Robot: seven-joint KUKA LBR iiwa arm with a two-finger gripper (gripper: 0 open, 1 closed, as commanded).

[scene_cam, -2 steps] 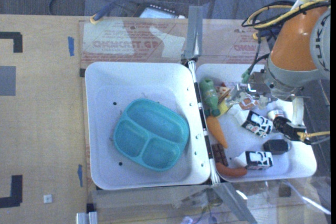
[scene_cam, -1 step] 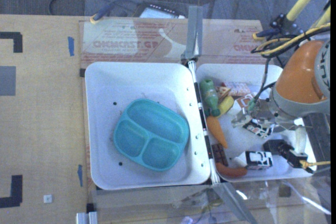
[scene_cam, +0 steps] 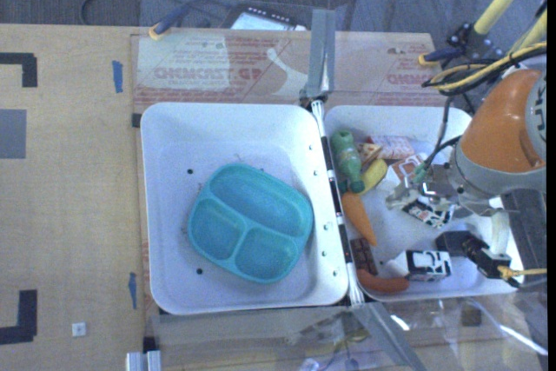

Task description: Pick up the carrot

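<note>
Partly hidden gripper (scene_cam: pixel 423 197), carrot (scene_cam: pixel 359 218) beside, apart.

Arm (scene_cam: pixel 508 135) cut off by the right edge beyond the orange band. Claw (scene_cam: pixel 417 191) seen as a tangle of metal; finger gap too blurred to be read. Right bin's (scene_cam: pixel 391 113) far corner, behind the claw, covered by the wrist. Small items beside the claw left unidentified.

Bright, even overhead light, soft shadows, slightly soft focus throughout.
</note>
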